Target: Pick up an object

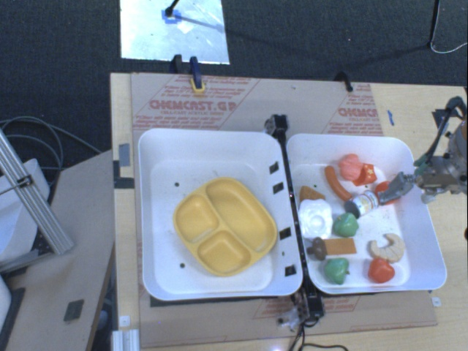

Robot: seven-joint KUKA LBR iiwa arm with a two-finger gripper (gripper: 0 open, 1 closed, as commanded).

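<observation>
Right bin point(428, 218), centre-right of frame: toy foods, all resting on its floor. Gripper point(363, 204) low beside a red piece point(385, 193); finger opening cannot be told, nothing seen held. Left bin point(157, 196): yellow divided tray point(224, 227). Pick apparently not yet done; grasp and lift remain.

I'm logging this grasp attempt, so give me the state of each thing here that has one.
Gripper: low over the right bin, fingers not readable.
Small bottle: lying on its side at the gripper's tip.
Yellow divided plate: flat in the left bin, compartments bare.
Right bin: holds toy foods.
</observation>
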